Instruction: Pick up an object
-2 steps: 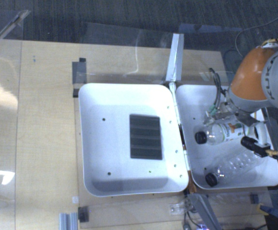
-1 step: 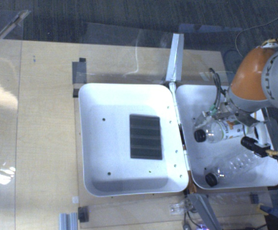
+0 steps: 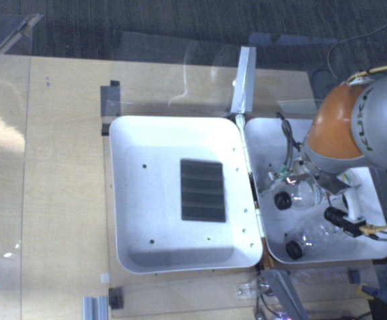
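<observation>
The arm was grey and rounded, with a glossy orange band above the wrist and dark lettering on its side. Thin dark cables trailed beside the band.

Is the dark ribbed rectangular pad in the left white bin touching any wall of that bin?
Apart. The camera view shows the dark ribbed rectangular pad lying flat mid-floor in the left white bin, with bare white floor between it and every wall.

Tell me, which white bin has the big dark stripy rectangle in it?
The left bin, the one farther from the arm. The dark ribbed rectangle lies flat in its middle. The right bin has small dark objects and the arm over it instead.
</observation>
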Controlling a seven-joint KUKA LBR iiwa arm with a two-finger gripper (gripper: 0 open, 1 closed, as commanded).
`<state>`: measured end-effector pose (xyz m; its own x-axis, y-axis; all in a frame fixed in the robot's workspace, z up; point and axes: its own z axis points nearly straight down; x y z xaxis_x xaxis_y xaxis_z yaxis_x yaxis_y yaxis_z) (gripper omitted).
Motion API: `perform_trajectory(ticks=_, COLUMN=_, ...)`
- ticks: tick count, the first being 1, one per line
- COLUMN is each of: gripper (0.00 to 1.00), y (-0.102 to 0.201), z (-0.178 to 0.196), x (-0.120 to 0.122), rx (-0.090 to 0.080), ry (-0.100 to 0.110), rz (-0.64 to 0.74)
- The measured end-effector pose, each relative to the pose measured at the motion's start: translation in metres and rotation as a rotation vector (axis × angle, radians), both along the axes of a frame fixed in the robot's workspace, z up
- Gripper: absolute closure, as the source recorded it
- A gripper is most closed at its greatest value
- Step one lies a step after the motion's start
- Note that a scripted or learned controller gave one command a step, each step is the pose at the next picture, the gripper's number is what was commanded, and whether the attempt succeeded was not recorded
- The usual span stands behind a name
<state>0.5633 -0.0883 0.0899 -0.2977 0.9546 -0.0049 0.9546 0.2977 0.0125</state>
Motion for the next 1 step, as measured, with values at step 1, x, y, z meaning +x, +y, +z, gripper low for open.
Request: perform_trajectory(ticks=1, gripper=1.0, y=0.0008, z=0.0135, x=0.0038, rx=0.0, ry=-0.012, rz=0.0)
